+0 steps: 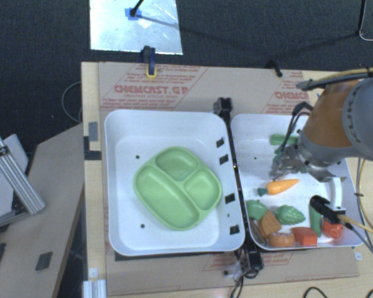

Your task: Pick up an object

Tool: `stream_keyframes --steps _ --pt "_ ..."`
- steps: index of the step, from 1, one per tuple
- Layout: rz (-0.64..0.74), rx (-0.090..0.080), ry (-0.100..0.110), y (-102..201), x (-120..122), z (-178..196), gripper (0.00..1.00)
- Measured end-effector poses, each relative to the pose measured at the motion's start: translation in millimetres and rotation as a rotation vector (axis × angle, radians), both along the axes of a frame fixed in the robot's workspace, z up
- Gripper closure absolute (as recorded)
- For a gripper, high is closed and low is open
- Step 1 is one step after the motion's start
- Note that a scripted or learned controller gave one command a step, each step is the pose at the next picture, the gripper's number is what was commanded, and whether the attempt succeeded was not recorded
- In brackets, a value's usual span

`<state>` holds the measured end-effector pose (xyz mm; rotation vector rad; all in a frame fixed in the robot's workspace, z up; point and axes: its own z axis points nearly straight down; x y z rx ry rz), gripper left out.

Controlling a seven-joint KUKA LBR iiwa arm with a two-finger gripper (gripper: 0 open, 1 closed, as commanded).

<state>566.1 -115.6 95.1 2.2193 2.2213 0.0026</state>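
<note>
Two bins: left bin (118, 135) holds green divided plate (177, 188); right bin (252, 135) holds toy food. Gripper (283, 166) low just above orange carrot (281, 186), fingers blurred, grip state unclear. Arm hides far-right bin; green piece (277, 139) partly covered.

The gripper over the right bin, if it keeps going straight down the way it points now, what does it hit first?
Most likely the orange carrot, which lies just below the gripper in the right bin. From this slanted view depth is unclear, so it might land on bare bin floor beside it.
</note>
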Motion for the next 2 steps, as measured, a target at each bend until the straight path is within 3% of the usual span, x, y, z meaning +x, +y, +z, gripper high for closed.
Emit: stream_keyframes --steps 2 --pt "0.004 -0.001 -0.006 9.6 2.2 115.5 1.0"
